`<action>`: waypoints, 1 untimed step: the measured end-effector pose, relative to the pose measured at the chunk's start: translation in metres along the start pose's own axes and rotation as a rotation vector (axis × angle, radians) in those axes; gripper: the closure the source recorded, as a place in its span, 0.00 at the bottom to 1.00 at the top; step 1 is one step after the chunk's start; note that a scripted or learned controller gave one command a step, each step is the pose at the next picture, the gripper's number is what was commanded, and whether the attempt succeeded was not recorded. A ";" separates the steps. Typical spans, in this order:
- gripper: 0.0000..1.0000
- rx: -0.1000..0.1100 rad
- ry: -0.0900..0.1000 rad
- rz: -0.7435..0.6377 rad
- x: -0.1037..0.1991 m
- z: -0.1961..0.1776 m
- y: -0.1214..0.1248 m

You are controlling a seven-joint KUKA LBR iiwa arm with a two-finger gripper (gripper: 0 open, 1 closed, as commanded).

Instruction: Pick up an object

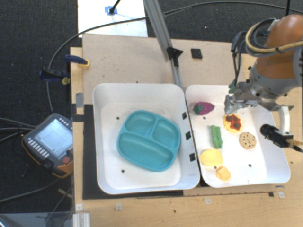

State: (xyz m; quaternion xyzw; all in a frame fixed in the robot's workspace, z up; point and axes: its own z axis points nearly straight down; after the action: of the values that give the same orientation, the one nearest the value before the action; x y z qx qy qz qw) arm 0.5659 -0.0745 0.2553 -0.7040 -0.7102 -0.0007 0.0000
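A grey robot arm with an orange band (284, 34) reaches in from the right over a tan counter (128, 60) bearing two shallow white bins side by side. Its gripper (231, 109) hangs low over the upper middle of the right-hand white bin (274, 167), directly above a small toy pizza slice with red topping (233, 123); whether the jaws are open, closed or touching the slice cannot be told from this angle.

Around the slice lie the other toy foods. A purple bunch of plastic grapes (203, 108) sits near the bin's upper left corner, a green pod-shaped vegetable (216, 136) lies just left of the pizza, and a round tan chocolate-chip cookie (247, 140) rests to its lower right. A pale yellow lemon-like piece (210, 157) and a smaller orange-yellow lump (223, 173) sit near the front edge.

The left-hand white bin (106, 126) holds a turquoise plastic divided plate (149, 140), tilted slightly in the view. A grey handheld control pendant with a screen (49, 143) rests on the dark floor to the left, cables trailing from it.
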 end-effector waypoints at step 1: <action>1.00 0.001 0.001 -0.001 0.048 -0.002 -0.017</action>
State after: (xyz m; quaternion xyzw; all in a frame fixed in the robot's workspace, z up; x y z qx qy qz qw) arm 0.5483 -0.0268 0.2575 -0.7037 -0.7105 -0.0007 0.0006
